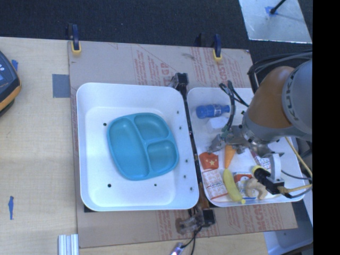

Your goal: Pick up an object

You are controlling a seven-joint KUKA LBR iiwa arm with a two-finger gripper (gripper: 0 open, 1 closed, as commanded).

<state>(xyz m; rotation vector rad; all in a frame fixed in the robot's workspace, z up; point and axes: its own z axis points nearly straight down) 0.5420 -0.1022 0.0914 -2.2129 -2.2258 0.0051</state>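
Note:
My gripper (226, 141) hangs low over the middle of the right bin (202, 95), below the orange band of the arm (271, 102). Just under it lies a small orange carrot (229, 156), and I cannot tell whether they touch. A blue bottle (211, 111) lies on its side toward the bin's back. Along the front edge are a yellow banana (231, 186), a red packet (210, 161) and a white printed card (212, 184). A beige toy (256, 188) lies at the front right, partly under the arm's cables.
The left bin (85, 142) holds a blue divided plate (142, 145) at its middle. Clamps and a black bracket (181, 80) sit between the bins at the back. Black cables (234, 97) loop above the bottle. A yellow-edged device (6, 84) rests at the bench's far left.

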